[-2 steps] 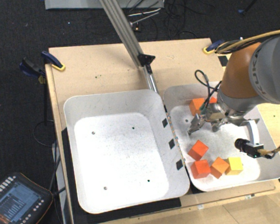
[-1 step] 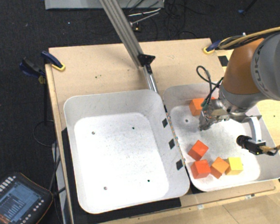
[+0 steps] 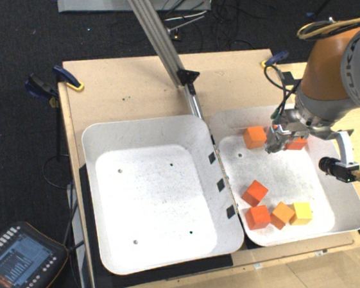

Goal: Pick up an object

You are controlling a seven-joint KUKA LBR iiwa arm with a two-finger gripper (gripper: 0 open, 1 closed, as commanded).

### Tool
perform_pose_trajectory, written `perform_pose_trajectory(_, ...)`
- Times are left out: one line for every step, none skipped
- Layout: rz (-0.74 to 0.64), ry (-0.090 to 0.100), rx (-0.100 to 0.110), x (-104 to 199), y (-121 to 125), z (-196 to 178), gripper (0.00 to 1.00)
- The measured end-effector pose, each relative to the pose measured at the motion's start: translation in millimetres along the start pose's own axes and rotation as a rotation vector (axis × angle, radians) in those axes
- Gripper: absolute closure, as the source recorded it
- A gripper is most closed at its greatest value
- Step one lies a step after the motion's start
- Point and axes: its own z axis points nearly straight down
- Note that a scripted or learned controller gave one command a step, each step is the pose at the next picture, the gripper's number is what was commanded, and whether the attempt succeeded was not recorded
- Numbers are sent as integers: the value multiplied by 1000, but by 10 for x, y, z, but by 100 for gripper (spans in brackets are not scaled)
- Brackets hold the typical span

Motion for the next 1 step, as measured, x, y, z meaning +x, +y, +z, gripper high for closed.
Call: perform_pose_trajectory(-1, 0, 0, -28, 45, -436, 100)
